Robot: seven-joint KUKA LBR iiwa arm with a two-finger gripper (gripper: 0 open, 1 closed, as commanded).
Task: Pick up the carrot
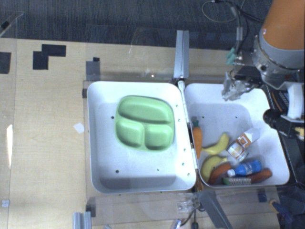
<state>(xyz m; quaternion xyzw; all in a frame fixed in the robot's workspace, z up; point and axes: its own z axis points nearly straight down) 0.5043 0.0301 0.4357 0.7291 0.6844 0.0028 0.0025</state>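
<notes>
The table (43,128) carries a left bin (95,142) with a green tray (144,122) and a right bin (214,101) with small goods. The arm (286,27) hangs over the right bin's far edge. The carrot (197,142) lies against that bin's left wall, well apart from the tool (233,90). Beside it lie bananas (215,157) and bottles (245,168) whose labels are too small to read.

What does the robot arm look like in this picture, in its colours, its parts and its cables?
The arm has a wide orange band above a grey metal wrist ring. Below the ring sit dark and silvery parts, and a small teal piece shows at its left side. Thin black cables loop above and beside the wrist. The pincer is small, pale grey and metallic.
</notes>
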